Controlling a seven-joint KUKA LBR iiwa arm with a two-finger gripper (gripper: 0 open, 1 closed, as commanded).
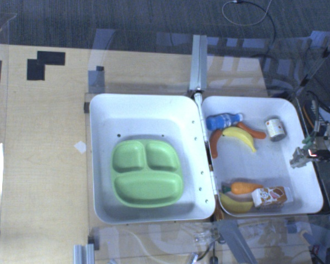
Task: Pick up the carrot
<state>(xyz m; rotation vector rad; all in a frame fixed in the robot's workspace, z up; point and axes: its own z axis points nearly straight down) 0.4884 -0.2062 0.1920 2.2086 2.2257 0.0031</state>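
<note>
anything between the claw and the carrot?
Camera view: the claw sits at the right bin's right wall; the carrot lies near the front. Bare white floor between; the juice carton touches the carrot's right end.

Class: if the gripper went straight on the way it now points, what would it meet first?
The gripper at the right bin's edge seems to point left and down, so probably bare bin floor first; the can and carrot lie off that line. Depth is unclear.

Two white bins (99, 164) sit side by side. The left one holds one green divided plate (147, 172). The right one holds more — one carrot (243, 188), two bananas (241, 137), one blue bottle (224, 120), one small can (274, 128), one carton (270, 196), and what looks like one reddish-orange sausage-shaped piece (214, 142).
</note>
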